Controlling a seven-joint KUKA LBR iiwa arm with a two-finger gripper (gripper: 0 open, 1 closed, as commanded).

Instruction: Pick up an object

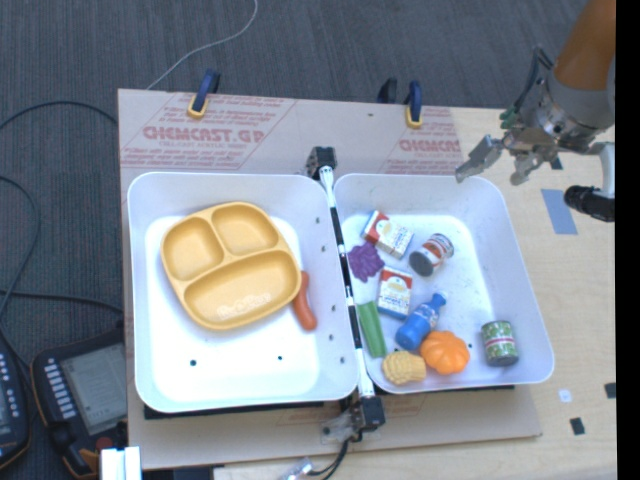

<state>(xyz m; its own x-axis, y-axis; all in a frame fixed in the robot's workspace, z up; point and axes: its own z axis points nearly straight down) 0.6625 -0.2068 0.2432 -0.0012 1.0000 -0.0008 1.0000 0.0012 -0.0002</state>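
My end effector point(497, 164) hangs spread apart, holding nothing, over the right bin's point(520, 258) far corner. The toys lie below-left; the small can point(431, 254) is nearest.

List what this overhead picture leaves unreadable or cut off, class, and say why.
- Arm: cut off by the top right edge of the camera view.
- Small can and carton labels: too small to read.
- Black device: cut off at the bottom left corner.
- Cucumber: partly behind the bin divider.
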